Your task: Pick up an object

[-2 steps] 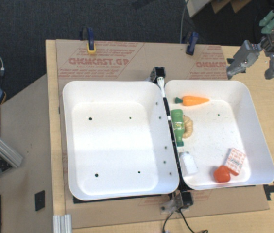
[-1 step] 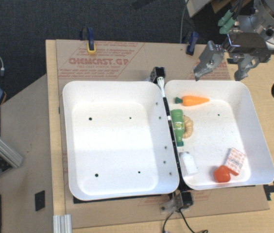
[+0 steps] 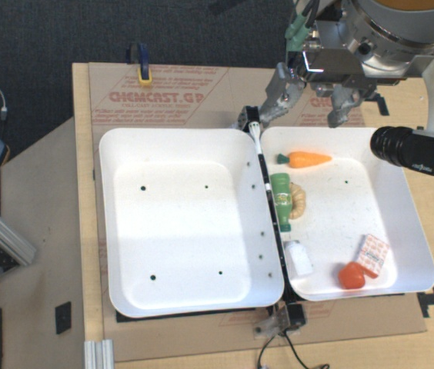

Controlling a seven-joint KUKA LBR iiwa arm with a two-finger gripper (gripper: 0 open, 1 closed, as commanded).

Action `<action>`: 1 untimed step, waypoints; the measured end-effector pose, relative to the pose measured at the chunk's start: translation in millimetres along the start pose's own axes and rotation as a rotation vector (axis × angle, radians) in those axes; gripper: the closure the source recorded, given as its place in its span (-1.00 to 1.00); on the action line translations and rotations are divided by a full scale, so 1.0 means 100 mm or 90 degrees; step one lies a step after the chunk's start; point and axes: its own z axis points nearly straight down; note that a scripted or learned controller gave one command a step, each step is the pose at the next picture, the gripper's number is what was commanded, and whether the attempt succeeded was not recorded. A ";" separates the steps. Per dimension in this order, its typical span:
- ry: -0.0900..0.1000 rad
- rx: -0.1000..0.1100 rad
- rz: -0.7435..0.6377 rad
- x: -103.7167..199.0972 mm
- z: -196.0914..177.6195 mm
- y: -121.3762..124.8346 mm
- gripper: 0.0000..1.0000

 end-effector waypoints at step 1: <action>0.000 0.000 0.000 0.59 0.00 0.00 -1.00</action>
